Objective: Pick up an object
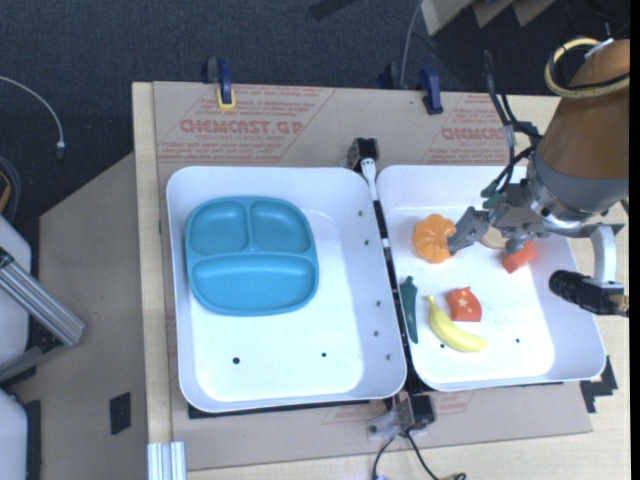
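Note:
In the right bin lie an orange pumpkin-shaped toy, a red strawberry-like piece, a yellow banana, a thin green pepper and a small orange-red piece. My gripper hangs low over the bin's upper middle, open. One of its fingers reaches right up to the orange toy's right side. The orange-red piece lies just below the other finger. Nothing sits between the fingers.
The left bin holds a blue divided plate. A black clamp sits at the top of the seam between the bins. The arm's grey and orange body looms over the right bin's far right corner.

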Robot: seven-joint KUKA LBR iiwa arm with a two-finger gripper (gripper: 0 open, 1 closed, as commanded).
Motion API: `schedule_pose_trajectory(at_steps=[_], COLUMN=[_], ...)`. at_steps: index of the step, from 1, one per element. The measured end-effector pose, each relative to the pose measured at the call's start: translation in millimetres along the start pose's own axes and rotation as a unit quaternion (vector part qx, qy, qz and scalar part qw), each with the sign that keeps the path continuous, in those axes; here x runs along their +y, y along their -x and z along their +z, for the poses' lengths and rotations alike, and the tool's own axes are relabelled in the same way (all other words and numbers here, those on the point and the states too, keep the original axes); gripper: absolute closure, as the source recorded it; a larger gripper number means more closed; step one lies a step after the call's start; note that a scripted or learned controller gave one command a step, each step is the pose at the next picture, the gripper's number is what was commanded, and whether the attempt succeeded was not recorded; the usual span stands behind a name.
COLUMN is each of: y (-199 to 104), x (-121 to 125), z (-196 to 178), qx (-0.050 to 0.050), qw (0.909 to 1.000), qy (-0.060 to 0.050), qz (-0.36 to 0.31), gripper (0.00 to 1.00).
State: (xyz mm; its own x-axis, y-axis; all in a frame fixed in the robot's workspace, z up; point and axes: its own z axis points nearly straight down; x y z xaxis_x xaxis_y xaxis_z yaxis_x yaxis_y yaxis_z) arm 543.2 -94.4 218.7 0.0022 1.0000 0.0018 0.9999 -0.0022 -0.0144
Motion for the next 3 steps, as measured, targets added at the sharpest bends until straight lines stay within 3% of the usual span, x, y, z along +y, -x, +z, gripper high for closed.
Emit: schedule_pose_trajectory(at_steps=[1,3], y=[0,8], x=[3,-6], z=[-7,97], qx=[-0.001,0.0], qw=[1.0,1.0], qy=[0.007,0.003], qz=[-0.001,-0.001], gripper=[0.0,0.0])
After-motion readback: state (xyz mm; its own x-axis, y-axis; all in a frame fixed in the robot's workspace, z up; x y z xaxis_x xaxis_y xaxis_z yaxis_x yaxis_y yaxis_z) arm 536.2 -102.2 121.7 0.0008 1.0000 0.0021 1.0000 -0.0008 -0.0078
